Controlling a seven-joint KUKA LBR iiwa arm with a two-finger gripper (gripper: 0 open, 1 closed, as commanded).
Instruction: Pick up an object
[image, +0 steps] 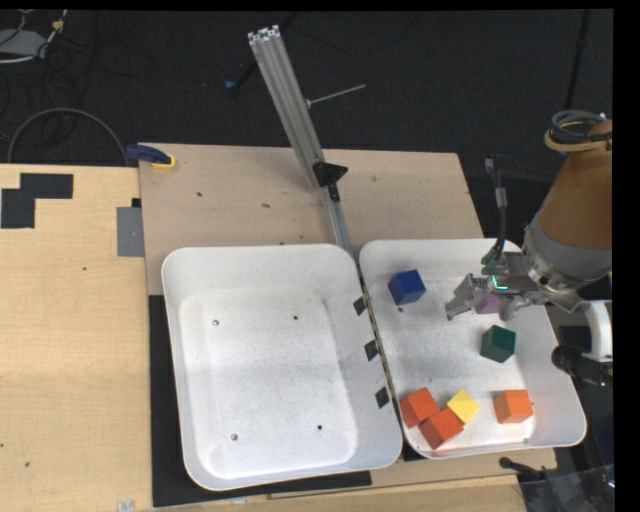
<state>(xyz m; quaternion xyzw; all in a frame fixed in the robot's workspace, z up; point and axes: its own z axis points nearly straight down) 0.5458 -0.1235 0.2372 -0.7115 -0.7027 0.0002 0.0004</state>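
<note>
- Left bin (190, 300) sits on the table (250, 195), touching the right bin (560, 425).
- Right bin, left to right: blue cube (406, 286) at far left; two orange-red cubes (430, 417) touching at near edge; yellow cube (463, 406) just beside them; dark green cube (497, 344) mid-bin; orange cube (513, 406) near right.
- My fingers (473, 297) hang over the bin between blue and green cubes, spread apart, gripping nothing.
</note>
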